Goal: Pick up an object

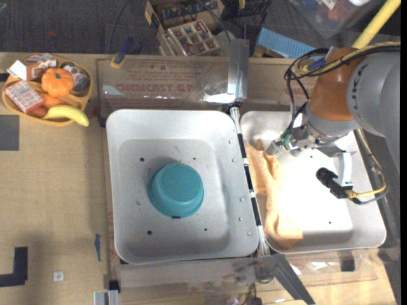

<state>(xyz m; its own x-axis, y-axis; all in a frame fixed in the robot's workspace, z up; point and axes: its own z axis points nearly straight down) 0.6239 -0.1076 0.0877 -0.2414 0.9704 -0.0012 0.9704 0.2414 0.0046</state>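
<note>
**A:** Where is the gripper seen?

**B:** The gripper (278, 146) is seen over the right-hand white bin (372, 234), near the back of it. It is carried by the grey arm (378, 88) with the orange band (331, 94).

**A:** Is it open or closed?

**B:** That cannot be told. The tip is too small and too blurry. Whether anything is held in it cannot be told either.

**A:** What is found closest to it?

**B:** An orange cloth (270, 202). Its top end is found just beside the gripper, on the side toward the other bin. Whether the two are touching cannot be told. From there the cloth is stretched away from the gripper, along the bin's wall, to the front corner. There it is bunched up.

**A:** What else could be picked up?

**B:** A blue-green bowl (177, 189). It is seen well apart from the gripper, past the cloth and past the walls where the two bins meet. It is set upside down in the middle of the left-hand white bin (127, 138).

**A:** Is anything seen even farther off?

**B:** Yes. A yellow basket (13, 97) is placed on the bench far from the gripper, beyond the bowl's bin, at the back corner. A toy pumpkin (57, 81), a yellow banana (67, 113) and some small boxes are kept in it
</note>
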